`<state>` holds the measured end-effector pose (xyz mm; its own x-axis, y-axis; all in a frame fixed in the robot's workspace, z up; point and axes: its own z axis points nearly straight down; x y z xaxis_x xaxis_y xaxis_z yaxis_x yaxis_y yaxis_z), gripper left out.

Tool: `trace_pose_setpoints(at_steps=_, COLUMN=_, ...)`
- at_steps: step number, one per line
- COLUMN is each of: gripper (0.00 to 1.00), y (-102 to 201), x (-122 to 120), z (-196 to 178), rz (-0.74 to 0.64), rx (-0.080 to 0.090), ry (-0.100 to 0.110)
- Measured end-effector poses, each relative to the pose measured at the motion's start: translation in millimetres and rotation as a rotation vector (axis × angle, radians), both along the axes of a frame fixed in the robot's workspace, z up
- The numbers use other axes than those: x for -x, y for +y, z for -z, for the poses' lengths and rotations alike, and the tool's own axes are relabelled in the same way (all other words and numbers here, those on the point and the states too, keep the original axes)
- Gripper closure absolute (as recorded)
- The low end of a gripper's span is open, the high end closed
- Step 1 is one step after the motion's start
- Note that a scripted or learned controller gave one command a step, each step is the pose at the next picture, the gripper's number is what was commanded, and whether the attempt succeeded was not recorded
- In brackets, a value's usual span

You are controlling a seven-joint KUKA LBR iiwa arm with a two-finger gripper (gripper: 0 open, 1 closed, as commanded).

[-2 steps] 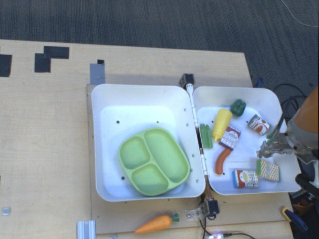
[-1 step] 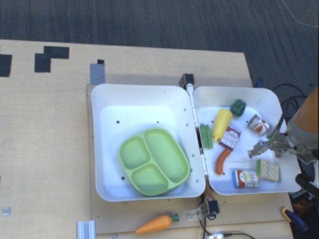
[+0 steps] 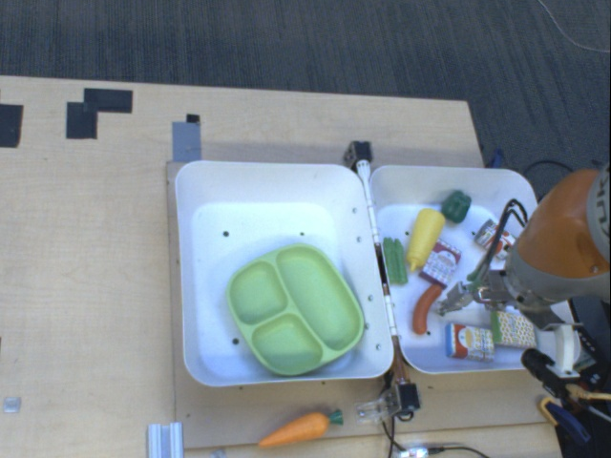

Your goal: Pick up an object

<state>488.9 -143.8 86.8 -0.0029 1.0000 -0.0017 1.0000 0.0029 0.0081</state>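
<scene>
The right bin (image 3: 420, 191) holds several small items. Among them are a yellow bottle (image 3: 425, 237), a dark green piece (image 3: 456, 205), a green pod (image 3: 393, 260), a red-and-white packet (image 3: 441, 262) and a red sausage (image 3: 423, 310). There is also a white carton (image 3: 470, 342) with orange print and a green patterned box (image 3: 514, 329). My gripper (image 3: 460, 299) hangs low over the bin's front middle. It sits just right of the sausage and above the carton, with nothing visibly in it. The arm's orange band (image 3: 565, 237) covers the bin's right side.
The left bin (image 3: 205, 256) holds a light green divided plate (image 3: 294, 308). An orange toy carrot (image 3: 298, 429) lies on the bench in front of the bins. A metal clamp (image 3: 359, 153) sits at the back where the bins meet. Cables (image 3: 573, 389) trail at the right front.
</scene>
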Motion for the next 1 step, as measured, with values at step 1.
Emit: trace_pose_setpoints(at_steps=1, gripper=1.0, y=0.0, x=-2.1, z=-11.3, rz=-0.002, rx=0.002, ry=-0.006)
